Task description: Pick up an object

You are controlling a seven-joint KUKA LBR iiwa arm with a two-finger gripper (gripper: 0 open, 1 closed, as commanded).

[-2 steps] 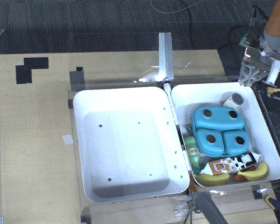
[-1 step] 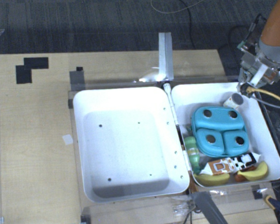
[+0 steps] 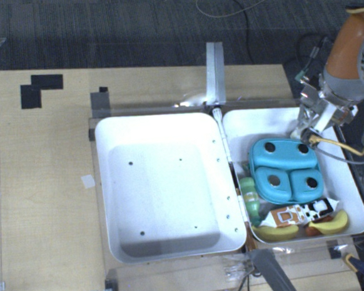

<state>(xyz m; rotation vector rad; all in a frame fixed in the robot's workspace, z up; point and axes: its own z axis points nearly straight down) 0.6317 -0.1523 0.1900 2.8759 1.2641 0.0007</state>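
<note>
Pale wooden desk carries two white bins; the left bin lies well apart from the tool. Tool opening: cannot tell. Directly below the tool, in the right bin, sits a blue three-cell tray, crowding a green bottle, yellow banana and small carton.

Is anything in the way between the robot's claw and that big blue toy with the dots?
Nothing visible sits between them. The gripper hangs at the far right corner of the right bin, right above the upper edge of the blue toy. The banana and green bottle lie on the toy's other sides.
</note>
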